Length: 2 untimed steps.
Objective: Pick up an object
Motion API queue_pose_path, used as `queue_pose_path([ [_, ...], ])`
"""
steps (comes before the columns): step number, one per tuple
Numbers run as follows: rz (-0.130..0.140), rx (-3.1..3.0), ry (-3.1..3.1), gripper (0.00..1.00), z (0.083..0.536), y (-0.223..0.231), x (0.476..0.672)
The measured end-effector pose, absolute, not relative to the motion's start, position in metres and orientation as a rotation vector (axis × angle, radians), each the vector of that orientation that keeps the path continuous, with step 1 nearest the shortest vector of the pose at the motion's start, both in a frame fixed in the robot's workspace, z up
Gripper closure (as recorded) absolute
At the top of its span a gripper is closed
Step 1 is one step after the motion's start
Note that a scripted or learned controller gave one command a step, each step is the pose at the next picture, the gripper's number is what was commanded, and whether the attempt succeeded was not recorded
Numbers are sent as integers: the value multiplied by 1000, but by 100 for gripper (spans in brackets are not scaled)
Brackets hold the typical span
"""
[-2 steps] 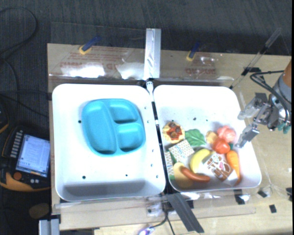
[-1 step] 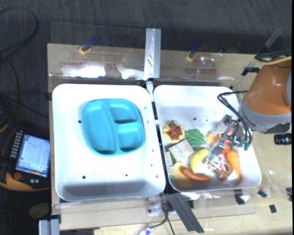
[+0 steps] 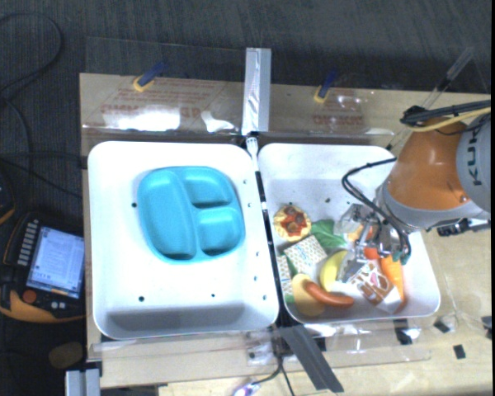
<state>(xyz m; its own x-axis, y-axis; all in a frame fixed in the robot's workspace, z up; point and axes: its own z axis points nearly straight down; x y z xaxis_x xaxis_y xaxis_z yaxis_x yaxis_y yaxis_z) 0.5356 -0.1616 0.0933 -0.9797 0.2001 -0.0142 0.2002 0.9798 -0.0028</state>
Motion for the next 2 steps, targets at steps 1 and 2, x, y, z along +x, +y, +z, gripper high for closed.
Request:
queue_pose_path([
  [1, 0, 1244, 2869, 0, 91, -136, 623],
  [2, -5, 1240, 2863, 100, 102, -137, 625],
])
